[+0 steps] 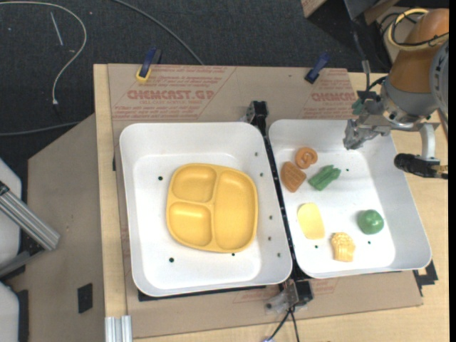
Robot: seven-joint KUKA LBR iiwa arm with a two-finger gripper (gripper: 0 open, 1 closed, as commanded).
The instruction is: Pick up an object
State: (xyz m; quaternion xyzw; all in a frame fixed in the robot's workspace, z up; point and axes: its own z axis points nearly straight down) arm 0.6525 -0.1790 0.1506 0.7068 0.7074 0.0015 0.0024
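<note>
The green pod [324, 177] lies in the right bin [410, 212], long axis slanting up to the right, beside two brown pieces [293, 176] (pale slab [311, 221], corn [343, 246] and green ball [370, 221] nearer). The left bin [142, 191] holds a yellow tray [211, 207]. The tool [354, 138] hovers over the right bin's far edge; its opening I cannot tell.

Left bin [135, 191]: white. Divided plate [211, 207]: plain yellow. Right bin [399, 212]: white.
Items below and left of the hand [354, 140], which is grey metal:
- spiral piece [307, 157], orange-brown;
- oval piece [292, 177], orange-brown;
- long piece [324, 177], green;
- flat piece [311, 221], pale yellow;
- ridged piece [343, 246], golden yellow;
- round piece [370, 221], green.
Desk [178, 91]: tan, red lettering. Clamps [148, 63]: blue.
</note>
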